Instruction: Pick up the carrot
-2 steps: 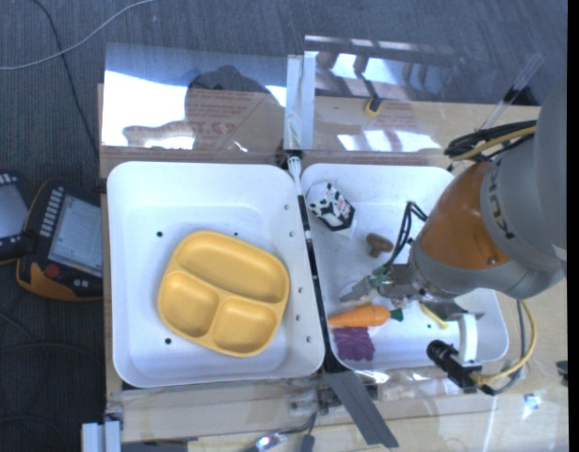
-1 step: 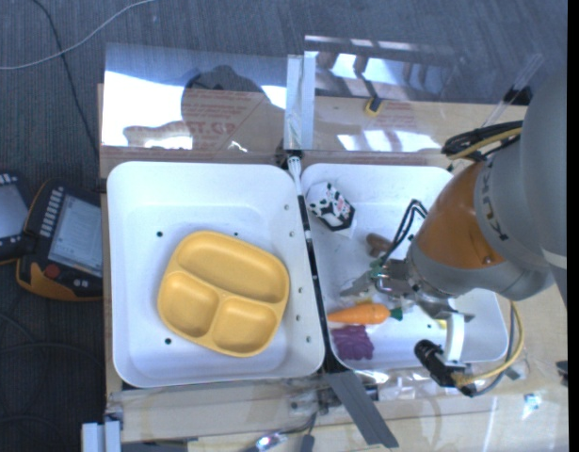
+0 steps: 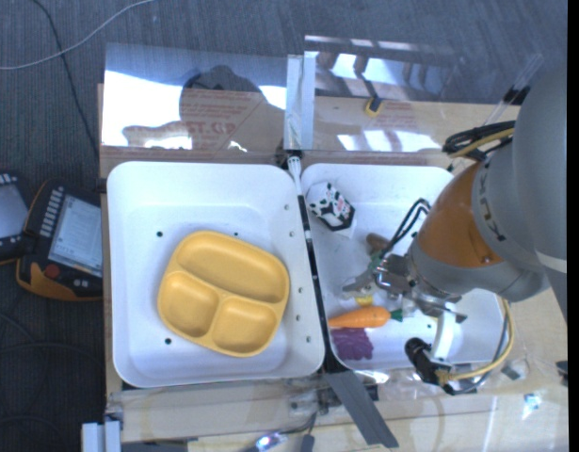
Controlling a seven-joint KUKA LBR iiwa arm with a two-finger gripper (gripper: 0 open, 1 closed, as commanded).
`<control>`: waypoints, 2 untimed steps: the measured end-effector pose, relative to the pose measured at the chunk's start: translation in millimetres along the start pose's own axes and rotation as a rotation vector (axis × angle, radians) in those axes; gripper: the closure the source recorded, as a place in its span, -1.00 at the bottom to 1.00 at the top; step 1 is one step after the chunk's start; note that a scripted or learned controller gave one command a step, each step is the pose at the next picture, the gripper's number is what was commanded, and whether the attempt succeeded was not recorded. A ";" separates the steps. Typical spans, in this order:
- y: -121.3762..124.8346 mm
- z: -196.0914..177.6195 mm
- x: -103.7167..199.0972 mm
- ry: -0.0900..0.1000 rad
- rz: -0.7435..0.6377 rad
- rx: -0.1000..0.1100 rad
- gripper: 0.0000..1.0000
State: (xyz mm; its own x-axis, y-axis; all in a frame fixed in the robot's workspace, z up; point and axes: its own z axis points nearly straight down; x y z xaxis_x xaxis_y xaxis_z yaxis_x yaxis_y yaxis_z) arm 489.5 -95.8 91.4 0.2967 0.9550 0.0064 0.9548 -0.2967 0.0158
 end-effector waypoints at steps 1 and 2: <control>8.2 -15.7 -10.6 -0.018 0.013 -0.029 1.00; 10.7 -6.4 -13.9 0.006 0.314 -0.017 1.00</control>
State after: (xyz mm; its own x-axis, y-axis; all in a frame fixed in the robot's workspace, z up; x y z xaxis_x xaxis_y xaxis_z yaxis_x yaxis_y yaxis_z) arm 495.5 -112.3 97.8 0.5767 0.8168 0.0191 0.8162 -0.5770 0.0291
